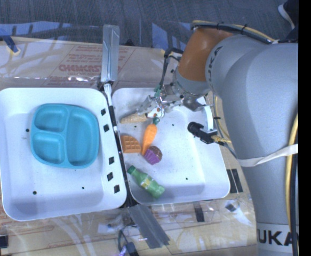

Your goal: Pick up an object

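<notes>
My gripper (155, 106) hangs low over the back left part of the right bin (198, 169), under the grey arm with its orange band (200, 52). Just below it lies an orange carrot (150, 135), its green top close to the gripper's tip. A pale cone-shaped piece (133, 118) lies to the gripper's left, by the bin's wall. Further forward are a brown waffle (129, 143), a purple round piece (153, 154) and a green bottle (146, 181) lying on its side near the front left corner.
The left bin (16, 185) holds a blue divided plate (65, 134). A black fitting on the arm (200, 132) sticks out over the right bin's middle. The divider (112, 143) between the bins runs close to the waffle and bottle.
</notes>
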`<state>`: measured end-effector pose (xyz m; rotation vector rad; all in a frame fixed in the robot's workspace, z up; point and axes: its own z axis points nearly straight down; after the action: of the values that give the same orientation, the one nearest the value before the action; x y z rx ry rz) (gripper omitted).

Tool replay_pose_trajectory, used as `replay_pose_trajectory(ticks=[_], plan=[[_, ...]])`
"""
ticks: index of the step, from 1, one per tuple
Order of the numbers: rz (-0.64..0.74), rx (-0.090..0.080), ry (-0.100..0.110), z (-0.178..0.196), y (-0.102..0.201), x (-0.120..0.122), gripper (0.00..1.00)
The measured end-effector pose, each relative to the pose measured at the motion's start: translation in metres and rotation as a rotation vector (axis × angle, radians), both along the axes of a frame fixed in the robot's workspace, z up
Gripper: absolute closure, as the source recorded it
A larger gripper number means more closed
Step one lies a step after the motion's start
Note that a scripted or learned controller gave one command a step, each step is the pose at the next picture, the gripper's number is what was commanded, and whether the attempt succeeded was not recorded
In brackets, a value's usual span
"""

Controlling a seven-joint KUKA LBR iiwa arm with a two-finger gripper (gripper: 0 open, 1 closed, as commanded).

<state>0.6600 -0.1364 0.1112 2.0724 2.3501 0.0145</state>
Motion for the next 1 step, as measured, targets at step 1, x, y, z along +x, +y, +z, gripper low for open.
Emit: replay_pose_trajectory(ticks=[1], plan=[[0.134, -0.001, 0.018, -0.0211, 0.0186, -0.0447, 0.0]])
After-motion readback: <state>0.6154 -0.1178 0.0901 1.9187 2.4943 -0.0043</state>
